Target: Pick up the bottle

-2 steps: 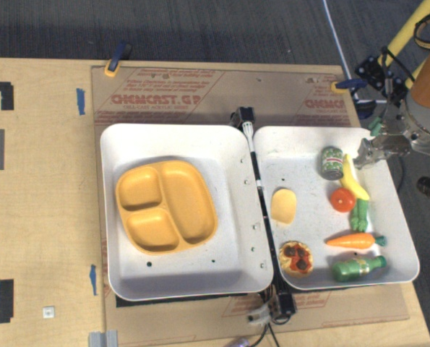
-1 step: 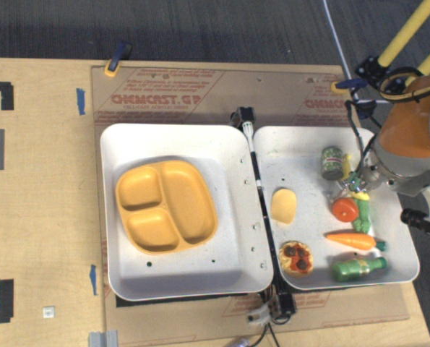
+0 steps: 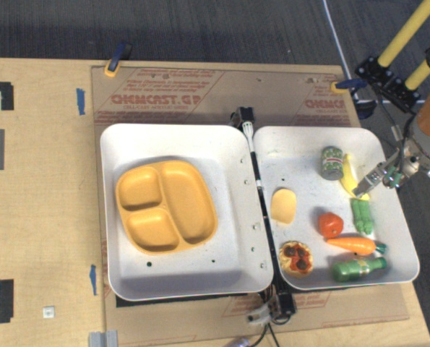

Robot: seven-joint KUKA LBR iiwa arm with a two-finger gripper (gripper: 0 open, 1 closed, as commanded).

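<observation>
The green bottle (image 3: 358,268) lies on its side in the front right corner of the right bin (image 3: 294,147), its cap pointing right. Just behind it rests an orange carrot (image 3: 352,245). My gripper (image 3: 371,180) reaches in over the bin's right rim, well behind the bottle. Its tip is close to a yellow banana-like piece (image 3: 348,175) and above a green cucumber (image 3: 362,216). I see nothing held in it.
The right bin also holds a green can (image 3: 332,162), a red tomato (image 3: 330,224), a pale yellow lump (image 3: 283,204) and a small pizza (image 3: 295,257). The left bin (image 3: 128,266) holds an orange divided plate (image 3: 165,205). A black divider (image 3: 256,186) runs between the bins.
</observation>
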